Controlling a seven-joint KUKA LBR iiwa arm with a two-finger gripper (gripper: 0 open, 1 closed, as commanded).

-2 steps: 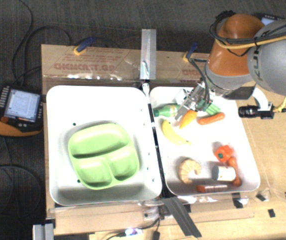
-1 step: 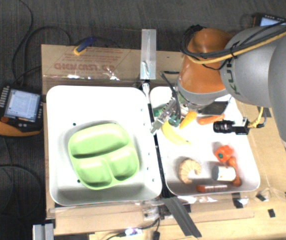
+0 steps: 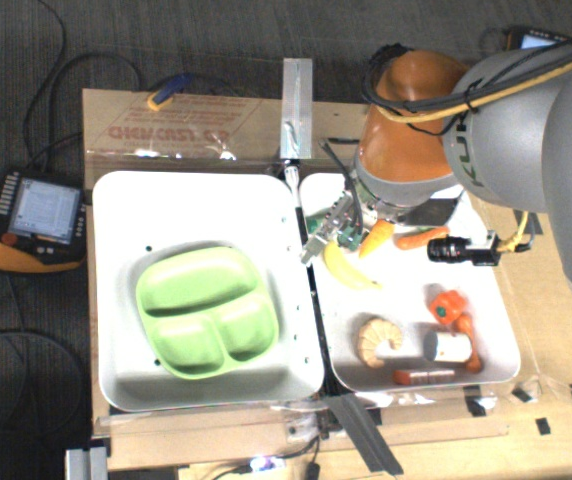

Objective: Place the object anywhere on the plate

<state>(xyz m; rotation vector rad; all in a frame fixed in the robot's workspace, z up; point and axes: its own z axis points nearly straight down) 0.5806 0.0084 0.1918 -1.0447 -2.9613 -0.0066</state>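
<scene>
From my remote seat, the far left shows a handheld controller (image 3: 34, 218) lying on the dark floor, well away from the gripper. Next comes the left bin (image 3: 116, 203), and in it a green plate (image 3: 206, 308) with three compartments, sitting down and to the left of the gripper, across the divide between the bins. At the back of the bench, behind that bin, a cardboard sheet (image 3: 176, 123) lies flat with a blue and yellow item (image 3: 169, 90) on its far edge. The gripper (image 3: 331, 230) hangs at the near-left corner region of the right bin (image 3: 501, 313), just beside the wall shared with the left bin; the wrist and the orange band above it cover much of it, so I cannot tell how wide it stands or whether it has hold of anything. Just below and to the right of the gripper lies a yellow banana (image 3: 346, 268), with an orange carrot-like piece (image 3: 378, 236) close beside it on the right (the two nearly touch from this angle). Further down from the gripper sits a tan pastry-like toy (image 3: 379, 340), and beyond it, toward the right, an orange and green vegetable toy (image 3: 449, 308), a white cylinder (image 3: 448, 347) and a slim reddish stick (image 3: 424, 376) along the near wall.
</scene>
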